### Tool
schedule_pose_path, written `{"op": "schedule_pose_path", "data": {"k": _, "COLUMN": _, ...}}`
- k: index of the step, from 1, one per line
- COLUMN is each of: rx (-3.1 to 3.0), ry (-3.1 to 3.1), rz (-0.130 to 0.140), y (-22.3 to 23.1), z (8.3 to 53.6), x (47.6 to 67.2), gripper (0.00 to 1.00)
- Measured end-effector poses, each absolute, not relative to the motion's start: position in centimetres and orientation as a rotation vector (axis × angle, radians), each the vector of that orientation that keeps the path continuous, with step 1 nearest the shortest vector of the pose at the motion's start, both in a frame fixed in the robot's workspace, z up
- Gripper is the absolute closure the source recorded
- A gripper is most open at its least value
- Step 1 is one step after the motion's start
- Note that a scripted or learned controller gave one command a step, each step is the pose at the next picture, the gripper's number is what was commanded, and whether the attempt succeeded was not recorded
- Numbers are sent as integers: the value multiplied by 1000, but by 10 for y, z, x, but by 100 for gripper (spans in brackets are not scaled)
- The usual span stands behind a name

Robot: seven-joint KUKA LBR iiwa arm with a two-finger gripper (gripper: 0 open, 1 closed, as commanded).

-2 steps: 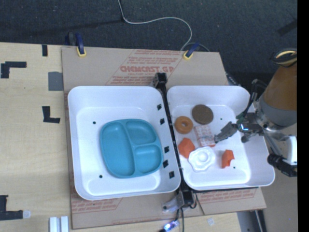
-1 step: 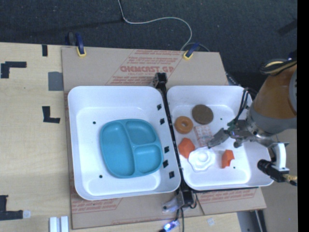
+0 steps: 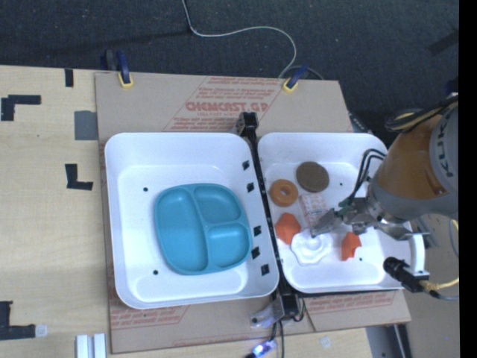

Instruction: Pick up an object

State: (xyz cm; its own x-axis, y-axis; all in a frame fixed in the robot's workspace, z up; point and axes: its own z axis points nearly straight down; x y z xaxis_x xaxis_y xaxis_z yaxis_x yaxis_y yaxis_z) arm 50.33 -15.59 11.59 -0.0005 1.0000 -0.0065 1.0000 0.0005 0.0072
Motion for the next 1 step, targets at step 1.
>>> {"op": "schedule_pose_path", "data": {"k": 1, "rx": 2216, "ry": 2221, "rz": 2, "y": -154, "z": 127, "x": 503, "gripper": 100}}
